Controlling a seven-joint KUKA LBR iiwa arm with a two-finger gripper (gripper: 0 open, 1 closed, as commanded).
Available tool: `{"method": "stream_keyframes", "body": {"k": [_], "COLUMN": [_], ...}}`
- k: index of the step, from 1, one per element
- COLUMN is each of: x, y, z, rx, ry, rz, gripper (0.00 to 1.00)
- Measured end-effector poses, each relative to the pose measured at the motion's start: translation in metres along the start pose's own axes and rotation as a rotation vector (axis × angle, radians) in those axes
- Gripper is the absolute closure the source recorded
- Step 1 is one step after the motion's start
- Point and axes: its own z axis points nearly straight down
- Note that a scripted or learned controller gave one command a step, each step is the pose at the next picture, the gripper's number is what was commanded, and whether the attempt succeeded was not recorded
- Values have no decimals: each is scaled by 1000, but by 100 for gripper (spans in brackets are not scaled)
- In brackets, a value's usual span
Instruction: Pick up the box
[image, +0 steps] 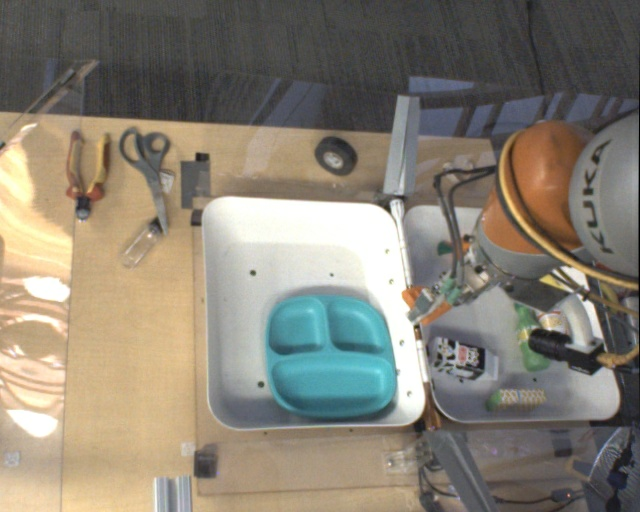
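Observation:
A small flat box (462, 357) with black and white print lies in the right bin (580, 405), near its left wall and towards the front. My gripper (428, 303) hangs just above and to the left of the box, over the rim between the two bins. Nothing shows in its grasp. The grey arm with its orange band (545, 190) covers much of the right bin's back half.
A teal divided plate (330, 355) lies in the front of the left bin (290, 240). The right bin also holds a green object (527, 338) and a small speckled green piece (517, 398). Scissors (150, 165), pliers (86, 170) and a tape roll (336, 155) lie on the bench behind.

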Motion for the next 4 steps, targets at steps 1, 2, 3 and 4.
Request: {"method": "stream_keyframes", "body": {"k": [1, 2, 3, 4], "x": [77, 146, 87, 58], "y": [5, 40, 68, 13], "z": [-5, -65, 6, -216], "rx": [1, 0, 5, 0], "ry": [2, 1, 0, 0], "rz": [194, 435, 717, 840], "gripper": [100, 100, 100, 100]}}
